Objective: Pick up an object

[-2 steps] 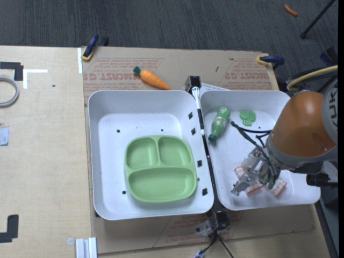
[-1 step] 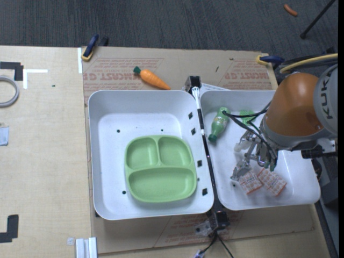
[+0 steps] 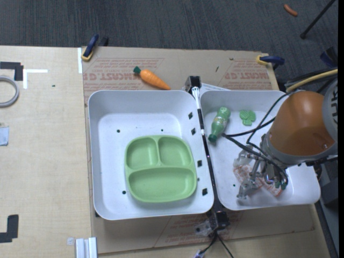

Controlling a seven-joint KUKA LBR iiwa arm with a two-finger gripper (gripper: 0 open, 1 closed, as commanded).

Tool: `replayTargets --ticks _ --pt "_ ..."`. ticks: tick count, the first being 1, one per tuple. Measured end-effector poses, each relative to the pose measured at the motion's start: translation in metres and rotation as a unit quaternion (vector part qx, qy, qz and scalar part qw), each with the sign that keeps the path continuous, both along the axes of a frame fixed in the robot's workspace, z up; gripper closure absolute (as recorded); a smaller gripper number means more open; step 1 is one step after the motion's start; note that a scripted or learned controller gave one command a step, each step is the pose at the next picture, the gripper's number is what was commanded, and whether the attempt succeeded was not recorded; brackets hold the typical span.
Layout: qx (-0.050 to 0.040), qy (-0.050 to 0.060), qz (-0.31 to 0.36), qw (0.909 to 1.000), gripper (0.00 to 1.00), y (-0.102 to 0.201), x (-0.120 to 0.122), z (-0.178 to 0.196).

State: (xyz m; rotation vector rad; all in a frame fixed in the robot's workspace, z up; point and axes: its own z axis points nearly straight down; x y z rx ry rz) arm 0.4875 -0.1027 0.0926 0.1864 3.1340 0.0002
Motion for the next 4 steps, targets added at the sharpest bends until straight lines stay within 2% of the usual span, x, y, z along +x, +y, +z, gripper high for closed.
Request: replayTargets --ticks 4 --pt "0.0001 0.000 0.000 1.0000 0.00 0.0001 0.0000 0.0000"
